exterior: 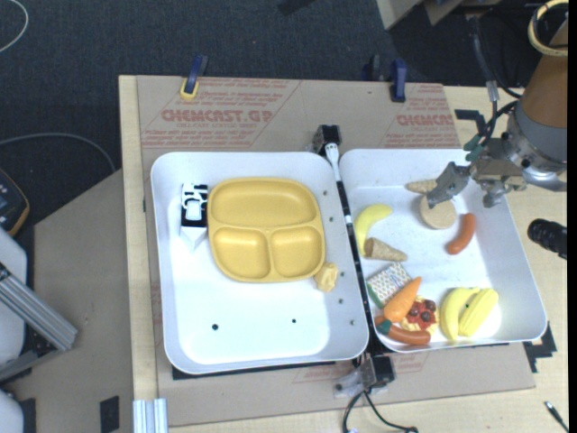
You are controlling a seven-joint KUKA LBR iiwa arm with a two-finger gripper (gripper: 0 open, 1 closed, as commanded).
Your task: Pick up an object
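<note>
- The gripper hangs low over the far part of the right-hand bin, its jaws spread, with nothing between them.
- Just below and to the near-left of the jaws lies a round tan disc, something like a toy biscuit; a pale cone-shaped piece sits just to their left, and a toy sausage just in front of them.
- Farther toward me from the jaws lie a toy banana, a waffle cone, a carrot and a yellow banana bunch.
- The risk, as I judge it: the biscuit is flat and low, so the jaws may close above it or skate off its rim.
- The biscuit, pale cone and sausage lie close together, so a descent slightly off centre could nudge one aside or catch two at once.
- The smooth white bin floor would let a pushed piece slide.
- Well to the left of the jaws, the other bin carries a yellow divided tray.
- Both bins rest on a cardboard-covered table, clamped at its far edge, with dark carpet beyond.
</note>
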